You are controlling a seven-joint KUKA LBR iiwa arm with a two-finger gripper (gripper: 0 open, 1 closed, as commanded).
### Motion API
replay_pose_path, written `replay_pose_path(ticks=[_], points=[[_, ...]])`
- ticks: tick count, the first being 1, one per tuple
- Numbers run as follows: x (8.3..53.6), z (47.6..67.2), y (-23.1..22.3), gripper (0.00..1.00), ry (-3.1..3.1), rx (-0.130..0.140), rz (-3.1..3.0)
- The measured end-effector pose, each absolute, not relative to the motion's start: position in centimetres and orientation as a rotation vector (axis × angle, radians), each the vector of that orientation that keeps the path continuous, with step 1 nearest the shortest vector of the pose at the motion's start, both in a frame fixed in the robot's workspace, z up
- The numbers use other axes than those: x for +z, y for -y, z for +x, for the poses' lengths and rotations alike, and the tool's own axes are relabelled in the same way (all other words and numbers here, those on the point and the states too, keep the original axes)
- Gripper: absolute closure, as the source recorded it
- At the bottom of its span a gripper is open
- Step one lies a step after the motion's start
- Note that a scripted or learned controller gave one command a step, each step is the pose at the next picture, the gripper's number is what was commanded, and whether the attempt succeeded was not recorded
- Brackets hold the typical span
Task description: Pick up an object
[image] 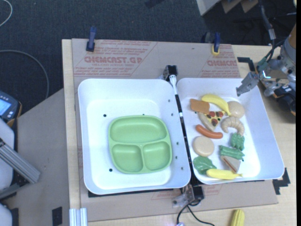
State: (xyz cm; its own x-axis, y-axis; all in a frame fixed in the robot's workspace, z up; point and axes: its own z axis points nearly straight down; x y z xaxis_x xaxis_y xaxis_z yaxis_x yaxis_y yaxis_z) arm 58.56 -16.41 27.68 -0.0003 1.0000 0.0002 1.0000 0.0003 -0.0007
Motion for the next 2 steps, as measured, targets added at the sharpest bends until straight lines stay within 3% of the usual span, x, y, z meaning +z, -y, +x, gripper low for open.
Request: replay_pose_path(ticks=[1, 2], points=[[13.8, 52.7, 13.9, 0.00, 2.210, 0.010, -2.212], [9.1, 60.2, 9.4, 0.00, 2.232, -0.005, -2.217]])
